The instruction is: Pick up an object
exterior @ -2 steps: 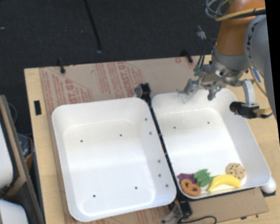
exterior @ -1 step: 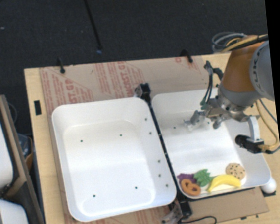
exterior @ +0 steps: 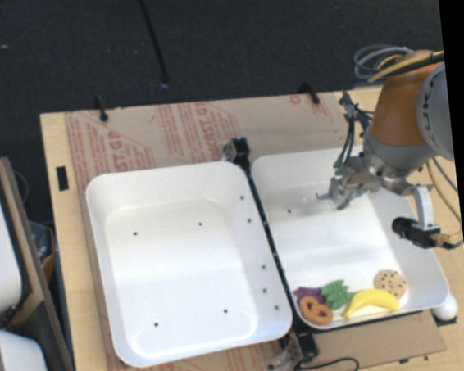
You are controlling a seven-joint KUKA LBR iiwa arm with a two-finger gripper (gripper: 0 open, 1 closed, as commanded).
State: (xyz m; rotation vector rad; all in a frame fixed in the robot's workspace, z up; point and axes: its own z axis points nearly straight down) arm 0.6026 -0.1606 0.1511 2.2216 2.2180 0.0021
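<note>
Hovering over the far part of the right bin (exterior: 403, 241), the gripper (exterior: 341, 192) holds nothing I can see; how wide it stands I cannot tell. Toys cluster at that bin's near wall: banana (exterior: 371, 303), cookie (exterior: 390, 283), pretzel (exterior: 314, 310). Reaching there and descending squarely over one should help.

The left bin (exterior: 182, 260) offers open floor from wall to wall. In the right bin (exterior: 321, 245), the pretzel (exterior: 314, 310), green piece (exterior: 336, 293), banana (exterior: 370, 301) and cookie (exterior: 390, 283) crowd the near edge; its middle lies open, apparently up to the far edge.
</note>
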